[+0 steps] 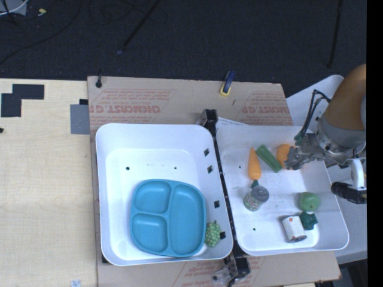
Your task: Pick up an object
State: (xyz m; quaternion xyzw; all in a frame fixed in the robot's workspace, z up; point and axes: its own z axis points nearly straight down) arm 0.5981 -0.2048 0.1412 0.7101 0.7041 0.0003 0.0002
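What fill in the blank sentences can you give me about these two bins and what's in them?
The blue divided plate lies in the ____ bin.
The green grapes sit just ____ of that plate.
The carrot lies in the ____ bin.
The robot arm reaches in from the ____.

Missing words: left; right; right; right

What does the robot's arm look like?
The arm is grey metal with a rounded orange band near its top. Thin black cables loop down along its side. At its end sits the gripper, a small dark tangle of metal parts, too blurry to make out more.
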